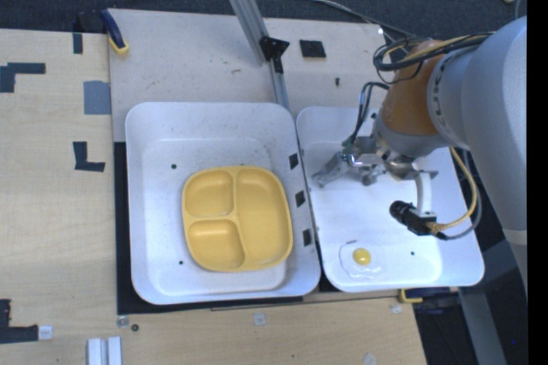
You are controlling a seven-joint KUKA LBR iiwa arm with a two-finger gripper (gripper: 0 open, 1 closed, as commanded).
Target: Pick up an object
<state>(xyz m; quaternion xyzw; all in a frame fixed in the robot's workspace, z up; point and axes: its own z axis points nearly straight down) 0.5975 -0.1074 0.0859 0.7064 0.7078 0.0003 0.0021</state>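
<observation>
Grey arm's two-finger gripper point(336, 172) hangs over the right-hand shallow white bin point(454, 269); how wide it stands, I cannot tell. Target: the small white-and-yellow fried-egg toy point(360, 258), near that bin's front wall. Best approach: straight down, centred. The yellow three-compartment plastic plate point(237, 217) fills the left white bin point(150, 183) on the pale bench point(51, 183).

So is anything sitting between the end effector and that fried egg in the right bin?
Nothing visible does. The end effector is over the upper part of the right bin, and the fried egg lies near the bin's front edge. Bare white floor separates them; the black cable fitting is off to the right.
</observation>
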